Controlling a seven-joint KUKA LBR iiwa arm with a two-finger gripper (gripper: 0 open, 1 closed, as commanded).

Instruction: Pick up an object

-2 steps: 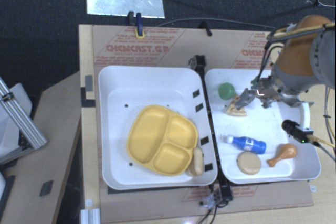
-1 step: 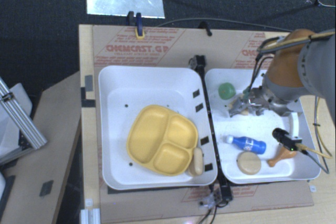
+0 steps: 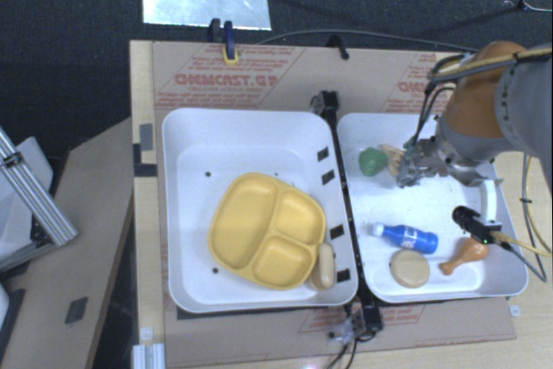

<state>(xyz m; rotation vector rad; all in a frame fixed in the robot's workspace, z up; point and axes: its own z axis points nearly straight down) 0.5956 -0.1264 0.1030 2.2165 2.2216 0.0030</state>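
My gripper [image 3: 409, 171] hangs low over the back of the right bin [image 3: 510, 281]. It is just right of a green rounded object [image 3: 373, 161] and a small tan piece [image 3: 395, 153] lying beside it. Nearer the front of that bin lie a blue bottle [image 3: 406, 236] on its side, a round beige disc [image 3: 409, 269] and a tan drumstick-shaped toy [image 3: 464, 255]. None of these is visibly lifted or held.
The left bin [image 3: 190, 151] holds a yellow divided plate [image 3: 266, 229], with a beige bread-like piece [image 3: 324, 265] at its right edge. A raised divider with black clips [image 3: 333, 177] separates the two bins. The arm's orange band [image 3: 479, 95] is over the right bin's back corner.
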